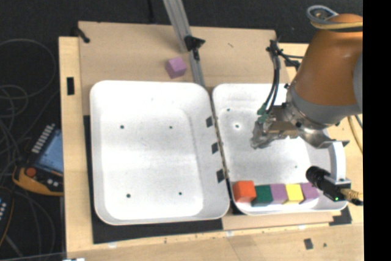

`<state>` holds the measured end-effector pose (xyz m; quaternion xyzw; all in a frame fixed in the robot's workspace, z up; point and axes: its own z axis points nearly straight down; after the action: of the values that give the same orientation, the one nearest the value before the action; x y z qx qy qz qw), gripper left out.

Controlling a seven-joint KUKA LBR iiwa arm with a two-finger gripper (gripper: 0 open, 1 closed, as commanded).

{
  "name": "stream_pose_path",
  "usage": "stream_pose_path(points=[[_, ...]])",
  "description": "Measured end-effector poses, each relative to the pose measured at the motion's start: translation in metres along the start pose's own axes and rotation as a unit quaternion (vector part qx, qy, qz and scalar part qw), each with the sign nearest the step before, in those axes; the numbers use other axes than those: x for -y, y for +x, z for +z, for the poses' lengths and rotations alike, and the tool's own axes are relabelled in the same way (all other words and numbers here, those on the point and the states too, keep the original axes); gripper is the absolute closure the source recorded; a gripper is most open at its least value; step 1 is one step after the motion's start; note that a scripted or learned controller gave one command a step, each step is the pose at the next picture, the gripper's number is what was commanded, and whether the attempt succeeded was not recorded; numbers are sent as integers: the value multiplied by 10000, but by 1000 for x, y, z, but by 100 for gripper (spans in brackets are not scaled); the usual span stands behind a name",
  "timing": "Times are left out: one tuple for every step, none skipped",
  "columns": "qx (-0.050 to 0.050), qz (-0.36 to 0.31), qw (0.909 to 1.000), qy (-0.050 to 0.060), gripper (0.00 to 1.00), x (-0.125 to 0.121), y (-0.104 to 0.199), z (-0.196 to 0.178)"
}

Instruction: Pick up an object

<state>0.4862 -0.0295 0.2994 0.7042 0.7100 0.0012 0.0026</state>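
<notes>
Along the front wall of the right bin [244, 101] lies a row of small blocks: orange [245, 191], green [263, 194], purple [279, 193], yellow [295, 193] and another purple [309, 192]. My gripper [261, 139] hangs over the middle of that bin, behind the row and apart from it. Its tips point down at the bare bin floor. I see nothing between them, and the wrist hides how they stand.
The left bin [153, 150] sits beside the right one. A lone purple block [176, 67] rests on the bench behind the left bin. A slanted metal pole [174, 3] rises from between the bins. Cables and a handheld controller [36, 177] lie at the far left.
</notes>
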Motion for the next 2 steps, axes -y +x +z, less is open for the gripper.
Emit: stream_pose_path(points=[[8,-47,10000,-6,100,-1,-1,-10],[-18,1,10000,51,100,-4,73,38]])
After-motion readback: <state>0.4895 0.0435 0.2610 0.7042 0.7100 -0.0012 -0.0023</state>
